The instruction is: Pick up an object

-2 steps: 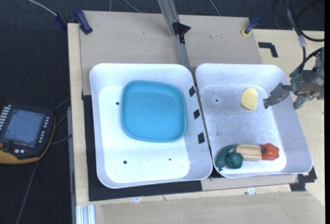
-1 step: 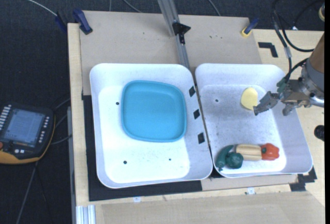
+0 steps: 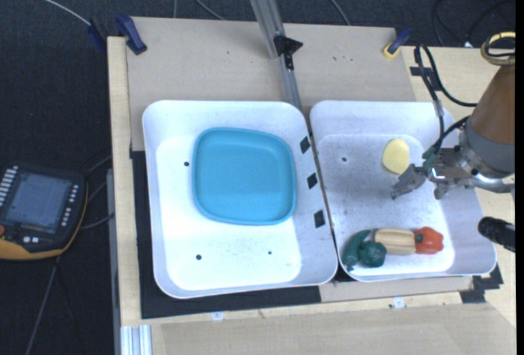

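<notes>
No readable text, label or number anywhere — none at all.

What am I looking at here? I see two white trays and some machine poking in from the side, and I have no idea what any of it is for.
You are looking down from a fixed camera above a workbench. The grey machine on the right is a robot arm; its gripper is the two-fingered claw it uses to pick things up. Its fingers are spread open and hold nothing. It hangs over the right bin, beside a yellow object. Near that bin's front edge lie a green object, a tan object and a red object in a row. The left bin holds a blue plate.
</notes>
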`<state>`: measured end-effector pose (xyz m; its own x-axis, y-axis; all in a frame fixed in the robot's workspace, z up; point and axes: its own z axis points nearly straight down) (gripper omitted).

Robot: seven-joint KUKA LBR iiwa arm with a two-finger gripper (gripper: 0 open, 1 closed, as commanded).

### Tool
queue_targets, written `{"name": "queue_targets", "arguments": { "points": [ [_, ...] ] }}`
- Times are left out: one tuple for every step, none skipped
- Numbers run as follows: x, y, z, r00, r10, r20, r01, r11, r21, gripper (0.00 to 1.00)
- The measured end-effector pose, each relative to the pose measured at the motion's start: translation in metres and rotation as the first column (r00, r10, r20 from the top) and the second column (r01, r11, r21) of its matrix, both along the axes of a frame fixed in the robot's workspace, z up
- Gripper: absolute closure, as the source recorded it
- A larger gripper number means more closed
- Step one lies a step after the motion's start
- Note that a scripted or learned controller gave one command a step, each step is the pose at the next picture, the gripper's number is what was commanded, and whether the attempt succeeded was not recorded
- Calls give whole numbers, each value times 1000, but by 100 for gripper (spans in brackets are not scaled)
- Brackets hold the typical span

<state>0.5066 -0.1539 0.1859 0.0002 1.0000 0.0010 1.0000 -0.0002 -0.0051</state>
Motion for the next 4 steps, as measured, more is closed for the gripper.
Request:
{"name": "queue_targets", "arguments": {
  "points": [
    [-4, -2, -62, 1000, 0, -1, 0, 1000, 0, 0],
    [-2, -2, -49, 1000, 1, 6, -1, 1000, -1, 100],
    [-9, -8, 2, 1000, 0, 10, 0, 1000, -2, 100],
    [-8, -8, 46, 1000, 1, 9, -1, 1000, -2, 100]
  ]
}}
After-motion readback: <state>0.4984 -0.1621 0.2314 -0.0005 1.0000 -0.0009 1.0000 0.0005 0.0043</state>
